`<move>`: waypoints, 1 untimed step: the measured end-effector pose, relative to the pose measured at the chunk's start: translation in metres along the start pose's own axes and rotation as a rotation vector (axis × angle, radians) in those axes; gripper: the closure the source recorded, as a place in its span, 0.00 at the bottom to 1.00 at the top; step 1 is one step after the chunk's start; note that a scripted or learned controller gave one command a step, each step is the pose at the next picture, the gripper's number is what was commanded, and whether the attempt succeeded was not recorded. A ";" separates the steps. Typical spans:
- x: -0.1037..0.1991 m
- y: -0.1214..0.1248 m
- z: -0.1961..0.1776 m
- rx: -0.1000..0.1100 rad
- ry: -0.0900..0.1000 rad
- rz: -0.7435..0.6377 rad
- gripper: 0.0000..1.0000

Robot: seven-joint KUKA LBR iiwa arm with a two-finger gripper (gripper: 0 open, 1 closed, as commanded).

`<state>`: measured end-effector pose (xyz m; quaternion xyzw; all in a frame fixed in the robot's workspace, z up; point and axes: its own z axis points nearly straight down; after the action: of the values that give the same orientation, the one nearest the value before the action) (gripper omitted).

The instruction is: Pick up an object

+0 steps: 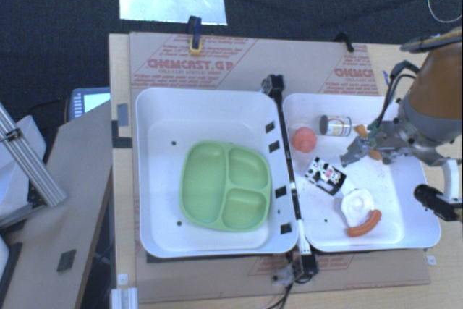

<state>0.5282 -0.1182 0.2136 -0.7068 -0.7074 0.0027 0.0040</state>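
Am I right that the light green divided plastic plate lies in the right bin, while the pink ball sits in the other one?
Not quite: in the camera view the light green divided plastic plate lies in the left bin, while the pink ball sits in the right bin.

Likely robotics lab, clamped bins [217,101] on bench [246,54] (aluminium framing [25,155] beside)

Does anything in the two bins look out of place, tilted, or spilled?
Only small things: the small can lies on its side in the right bin, and the black-and-white card sits askew. Nothing looks spilled or damaged.
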 end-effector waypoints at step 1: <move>0.000 0.002 -0.005 -0.010 -0.002 -0.002 0.00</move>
<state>0.5306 -0.1181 0.2185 -0.7060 -0.7082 -0.0003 -0.0002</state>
